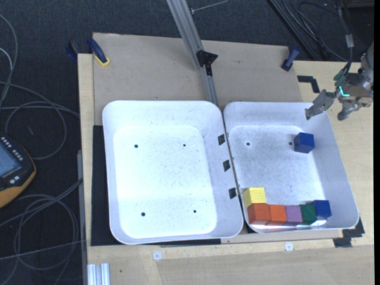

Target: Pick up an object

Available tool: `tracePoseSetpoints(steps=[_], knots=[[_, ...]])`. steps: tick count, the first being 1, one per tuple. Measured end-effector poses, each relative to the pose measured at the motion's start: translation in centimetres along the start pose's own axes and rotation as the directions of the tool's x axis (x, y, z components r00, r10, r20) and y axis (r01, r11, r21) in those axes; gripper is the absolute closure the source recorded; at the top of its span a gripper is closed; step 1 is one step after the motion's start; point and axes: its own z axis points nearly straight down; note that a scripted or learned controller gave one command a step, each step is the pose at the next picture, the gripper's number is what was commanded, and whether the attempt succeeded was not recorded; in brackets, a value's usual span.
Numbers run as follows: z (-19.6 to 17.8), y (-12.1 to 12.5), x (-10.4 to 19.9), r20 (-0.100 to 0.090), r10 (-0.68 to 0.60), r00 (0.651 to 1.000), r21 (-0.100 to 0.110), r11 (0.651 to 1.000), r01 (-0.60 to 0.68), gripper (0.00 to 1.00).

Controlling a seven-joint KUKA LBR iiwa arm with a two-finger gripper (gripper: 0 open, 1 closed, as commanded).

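Pincer (331,110) spread open, gripping nothing, above right bin's (338,159) far corner; blue cube (304,142) nearby

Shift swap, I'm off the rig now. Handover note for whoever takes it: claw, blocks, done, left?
Claw: open, holding nothing, hanging over the right bin's far right rim.
Lone blue block: loose in the right bin's far part, just below-left of the claw.
Along the near wall: yellow block, orange block, second orange, purple, green, another blue.
Done: nothing picked.
Left: the whole pick; the lone blue block looks nearest.
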Motion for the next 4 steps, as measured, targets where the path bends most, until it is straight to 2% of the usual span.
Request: tracePoseSetpoints(steps=[1, 2, 3, 4], knots=[[0.0, 0.0, 0.0, 0.0, 0.0, 1.0, 0.0, 1.0, 0.0, 0.0], [-0.9, 2.4, 1.8, 0.001, -0.003, 1.0, -0.005, 1.0, 0.003, 0.0], [2.5, 7.3, 5.5, 0.0, -0.004, 1.0, -0.002, 1.0, 0.004, 0.0], [2.2, 7.1, 5.1, 0.002, 0.0, 1.0, -0.002, 1.0, 0.0, 0.0]])
